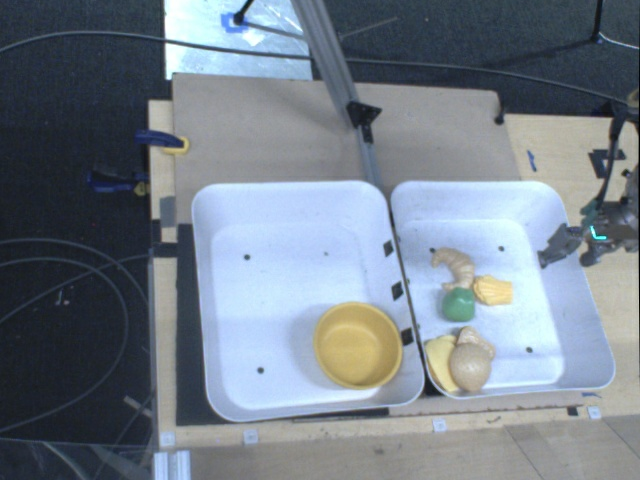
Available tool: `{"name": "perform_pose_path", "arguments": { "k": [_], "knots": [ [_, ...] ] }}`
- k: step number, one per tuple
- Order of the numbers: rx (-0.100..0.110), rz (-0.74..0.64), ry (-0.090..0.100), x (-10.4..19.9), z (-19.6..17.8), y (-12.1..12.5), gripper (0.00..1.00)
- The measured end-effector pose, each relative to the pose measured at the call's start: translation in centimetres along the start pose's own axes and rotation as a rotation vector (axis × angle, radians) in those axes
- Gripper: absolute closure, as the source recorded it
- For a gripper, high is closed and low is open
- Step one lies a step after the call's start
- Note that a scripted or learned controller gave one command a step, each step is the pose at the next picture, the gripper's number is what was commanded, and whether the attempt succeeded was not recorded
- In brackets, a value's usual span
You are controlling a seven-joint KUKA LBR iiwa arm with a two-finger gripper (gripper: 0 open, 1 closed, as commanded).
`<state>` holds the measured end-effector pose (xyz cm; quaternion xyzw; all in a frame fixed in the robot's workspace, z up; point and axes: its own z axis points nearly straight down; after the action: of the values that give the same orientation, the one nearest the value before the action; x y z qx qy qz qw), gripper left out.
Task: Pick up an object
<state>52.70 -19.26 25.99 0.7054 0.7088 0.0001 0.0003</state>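
Note:
In the right bin (520,203), several small items lie in a cluster: a tan knobbly piece (455,263), a green lump (459,304), a yellow ribbed piece (493,290), and a tan rounded object (470,364) resting on a yellow piece (438,351) at the front rim. A yellow bowl (357,344) sits upright in the left bin (260,218), near its front right. My gripper (571,252) hovers over the right bin's right rim, well to the right of the cluster. It is open, with nothing between its fingers.
The two bins touch along a middle rim with black clips (395,290). A slanted grey pole (330,53) crosses the bench behind the bins. Blue and yellow clamps (160,143) hold the bench's left edge. Cables lie on the dark floor at the left.

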Motion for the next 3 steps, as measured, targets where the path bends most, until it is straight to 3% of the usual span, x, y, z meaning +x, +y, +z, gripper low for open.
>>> {"name": "perform_pose_path", "arguments": {
  "k": [1, 3],
  "knots": [
    [-0.001, 0.000, 0.000, 0.0, -0.1, 0.0, 0.00],
    [0.003, 0.004, 0.001, 1.0, 9.4, -1.3, 0.00]
  ]
}}
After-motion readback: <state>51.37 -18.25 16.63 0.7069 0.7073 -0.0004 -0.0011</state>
